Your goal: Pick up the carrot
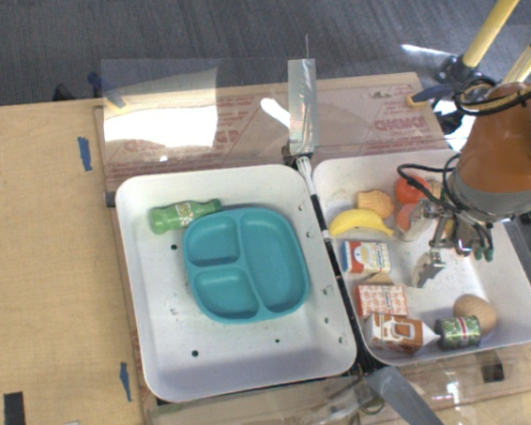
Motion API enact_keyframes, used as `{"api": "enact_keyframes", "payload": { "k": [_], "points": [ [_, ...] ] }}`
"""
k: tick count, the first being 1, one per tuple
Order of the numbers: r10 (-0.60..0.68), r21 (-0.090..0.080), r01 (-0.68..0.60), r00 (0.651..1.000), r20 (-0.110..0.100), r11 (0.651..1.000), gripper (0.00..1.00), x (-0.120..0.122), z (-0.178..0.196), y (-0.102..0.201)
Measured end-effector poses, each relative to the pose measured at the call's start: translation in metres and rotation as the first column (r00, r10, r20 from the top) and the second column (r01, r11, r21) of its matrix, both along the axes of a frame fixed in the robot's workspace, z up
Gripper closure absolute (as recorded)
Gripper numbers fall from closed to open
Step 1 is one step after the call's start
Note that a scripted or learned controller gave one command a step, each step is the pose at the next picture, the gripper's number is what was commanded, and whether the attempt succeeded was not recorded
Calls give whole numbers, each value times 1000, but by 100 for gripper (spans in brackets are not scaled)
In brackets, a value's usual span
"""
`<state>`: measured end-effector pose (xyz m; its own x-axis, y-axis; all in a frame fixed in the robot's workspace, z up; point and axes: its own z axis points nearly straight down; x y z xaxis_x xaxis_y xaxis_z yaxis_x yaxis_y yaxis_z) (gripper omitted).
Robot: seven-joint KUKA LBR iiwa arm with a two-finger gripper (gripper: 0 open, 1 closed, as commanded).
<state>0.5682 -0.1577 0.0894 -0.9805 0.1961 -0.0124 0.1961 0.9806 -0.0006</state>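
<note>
Tool [429, 270], state unclear, hangs in the right bin [520, 298] between carrot [410, 189], banana [361, 222] and egg [474, 309]

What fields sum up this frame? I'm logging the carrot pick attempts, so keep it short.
left bin: teal divided plate, green bottle
right bin: banana, cartons, green can, egg
carrot: far side of right bin, partly behind the arm
gripper: low over right bin, nothing visibly held

Teal tray [245, 261], green bottle [183, 214], yellow banana [358, 222], white bins [151, 294].
</note>
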Motion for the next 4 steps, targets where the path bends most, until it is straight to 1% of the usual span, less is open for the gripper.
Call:
{"api": "enact_keyframes", "payload": {
  "k": [1, 2, 3, 4],
  "points": [
    [38, 2, -38, 999, -3, 999, 0, 45, -1, -20],
    [41, -2, -41, 999, 10, 999, 100, 49, 14, -19],
    [52, 2, -52, 999, 6, 999, 100, 25, 109, 48],
    [49, 1, -49, 999, 6, 999, 100, 24, 116, 46]
  ]
}}
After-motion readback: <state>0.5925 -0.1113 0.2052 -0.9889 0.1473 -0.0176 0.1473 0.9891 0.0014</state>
